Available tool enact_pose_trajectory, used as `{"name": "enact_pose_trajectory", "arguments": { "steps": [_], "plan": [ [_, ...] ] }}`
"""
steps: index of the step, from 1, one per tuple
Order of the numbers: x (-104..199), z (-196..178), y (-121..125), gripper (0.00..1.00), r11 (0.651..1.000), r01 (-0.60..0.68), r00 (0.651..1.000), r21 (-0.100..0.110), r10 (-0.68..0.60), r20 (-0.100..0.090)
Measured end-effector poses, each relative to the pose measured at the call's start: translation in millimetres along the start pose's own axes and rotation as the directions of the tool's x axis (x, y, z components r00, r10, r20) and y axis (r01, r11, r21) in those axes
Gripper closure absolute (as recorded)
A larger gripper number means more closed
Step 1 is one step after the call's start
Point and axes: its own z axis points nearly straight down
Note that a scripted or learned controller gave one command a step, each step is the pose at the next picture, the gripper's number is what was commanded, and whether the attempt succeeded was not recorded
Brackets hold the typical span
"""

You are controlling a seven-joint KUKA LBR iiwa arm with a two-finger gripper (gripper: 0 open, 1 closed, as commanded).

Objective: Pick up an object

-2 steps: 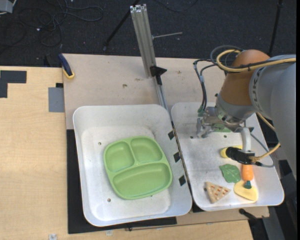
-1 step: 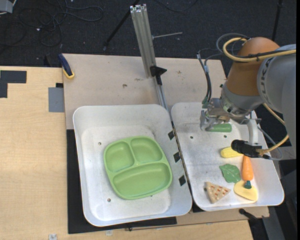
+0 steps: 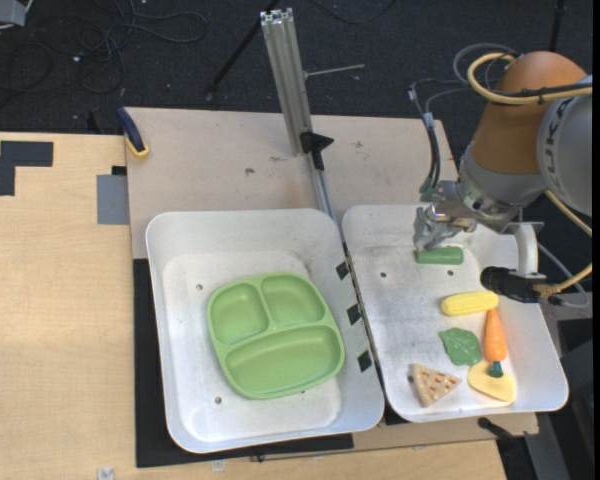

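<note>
Toy foods lie in the right white bin: a pizza slice and yellow cheese wedge nearest, then a green leaf beside an orange carrot, then yellow corn. Farther back, a flat green piece lies just under the pincer. A green divided tray sits in the left white bin.

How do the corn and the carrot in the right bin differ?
Colour: the corn is yellow; the carrot is orange with a small green tip at its lower end.
Pose: the corn lies roughly crosswise in the right bin; the carrot lies roughly lengthwise, toward the near edge.
Shape: the corn is blunt-ended, the carrot tapers.
Shared: both are toy foods lying flat in that bin, close together, away from the claw.
</note>
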Motion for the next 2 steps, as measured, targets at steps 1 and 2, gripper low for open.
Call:
{"name": "enact_pose_trajectory", "arguments": {
  "steps": [1, 2],
  "plan": [
    [-1, -33, 0, 1.0, 1.0, 0.002, 1.0, 0.001, -0.002, 0.0],
    [53, -25, -25, 1.0, 1.0, 0.006, 1.0, 0.007, -0.006, -0.003]
  ]
}}
